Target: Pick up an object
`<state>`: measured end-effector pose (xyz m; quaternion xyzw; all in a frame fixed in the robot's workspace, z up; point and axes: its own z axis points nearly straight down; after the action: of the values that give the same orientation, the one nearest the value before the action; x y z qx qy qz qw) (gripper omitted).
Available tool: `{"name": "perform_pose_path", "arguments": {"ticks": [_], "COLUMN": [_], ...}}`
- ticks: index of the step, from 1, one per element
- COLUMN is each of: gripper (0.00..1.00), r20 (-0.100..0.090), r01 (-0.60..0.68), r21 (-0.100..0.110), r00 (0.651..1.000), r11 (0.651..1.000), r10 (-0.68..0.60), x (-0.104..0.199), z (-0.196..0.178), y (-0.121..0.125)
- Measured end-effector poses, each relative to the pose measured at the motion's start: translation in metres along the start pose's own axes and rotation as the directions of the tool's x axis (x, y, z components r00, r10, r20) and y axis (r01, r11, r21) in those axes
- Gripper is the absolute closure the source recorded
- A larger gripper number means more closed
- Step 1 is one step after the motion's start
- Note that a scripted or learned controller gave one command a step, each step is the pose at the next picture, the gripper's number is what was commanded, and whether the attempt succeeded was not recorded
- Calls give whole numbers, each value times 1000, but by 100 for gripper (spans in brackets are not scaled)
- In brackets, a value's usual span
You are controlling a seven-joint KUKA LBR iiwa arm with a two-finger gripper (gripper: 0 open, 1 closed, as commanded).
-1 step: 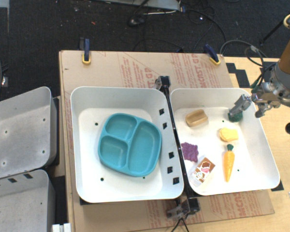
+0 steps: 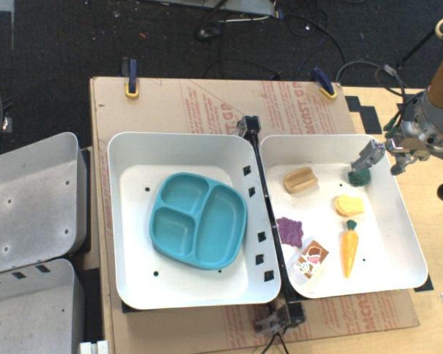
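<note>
Nearest me, a small brown-and-white printed packet (image 2: pixel 311 259) lies at the right white bin's (image 2: pixel 410 227) front, beside an orange toy carrot (image 2: pixel 350 248) and a purple crinkled piece (image 2: pixel 289 231). Farther back sit a yellow chunk (image 2: pixel 349 205) and a tan bread-like block (image 2: pixel 300 181). At the far right corner the gripper (image 2: pixel 382 158) spreads its fingers apart, one touching a dark green lump (image 2: pixel 359 176). A teal divided plate (image 2: pixel 198 220) fills the left white bin (image 2: pixel 133 161).

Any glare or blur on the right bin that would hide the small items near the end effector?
Camera view: lighting is even, with no harsh glare on the right bin; the carrot, bread piece and purple item look sharp enough; the end effector is slightly soft, and the dark green item beside it is too small to identify.
</note>
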<state>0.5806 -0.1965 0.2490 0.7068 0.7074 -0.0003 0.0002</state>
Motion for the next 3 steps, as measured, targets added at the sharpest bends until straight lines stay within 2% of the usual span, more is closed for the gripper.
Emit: {"name": "perform_pose_path", "arguments": {"ticks": [2,3], "gripper": [0,0], "r20": [0,8], "r01": [-1,0], "r21": [0,-15], "r00": [1000,1000], "r11": [1000,1000], "r10": [1,0], "x": [3,1], "z": [123,152], "y": [4,8]}}
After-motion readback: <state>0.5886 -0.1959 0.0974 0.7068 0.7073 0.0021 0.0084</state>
